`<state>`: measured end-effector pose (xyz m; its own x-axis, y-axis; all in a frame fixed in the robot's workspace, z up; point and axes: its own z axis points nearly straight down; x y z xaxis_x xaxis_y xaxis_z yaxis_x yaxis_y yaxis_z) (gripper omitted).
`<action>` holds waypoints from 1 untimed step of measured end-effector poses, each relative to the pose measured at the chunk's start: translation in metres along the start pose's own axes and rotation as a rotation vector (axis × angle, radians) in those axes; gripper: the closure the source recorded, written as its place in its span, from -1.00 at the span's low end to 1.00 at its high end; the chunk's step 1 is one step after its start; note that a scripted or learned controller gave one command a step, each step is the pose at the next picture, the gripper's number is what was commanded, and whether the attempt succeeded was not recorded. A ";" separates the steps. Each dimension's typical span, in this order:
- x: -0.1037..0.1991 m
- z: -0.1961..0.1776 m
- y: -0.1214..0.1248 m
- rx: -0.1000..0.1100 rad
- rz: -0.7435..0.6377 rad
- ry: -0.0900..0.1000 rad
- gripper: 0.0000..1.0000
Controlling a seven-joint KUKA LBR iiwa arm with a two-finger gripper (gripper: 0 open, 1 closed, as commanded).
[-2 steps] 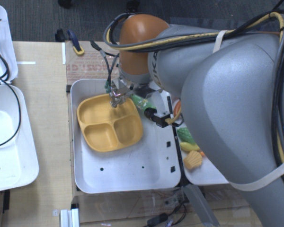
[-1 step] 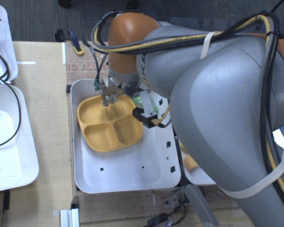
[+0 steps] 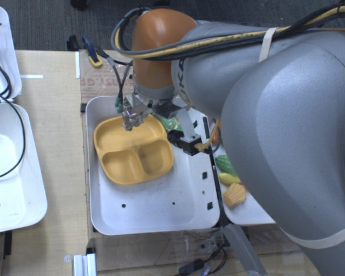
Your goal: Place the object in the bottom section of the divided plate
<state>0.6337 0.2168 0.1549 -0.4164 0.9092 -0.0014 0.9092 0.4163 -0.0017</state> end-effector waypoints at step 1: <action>0.000 0.000 0.000 0.000 0.000 0.000 -1.00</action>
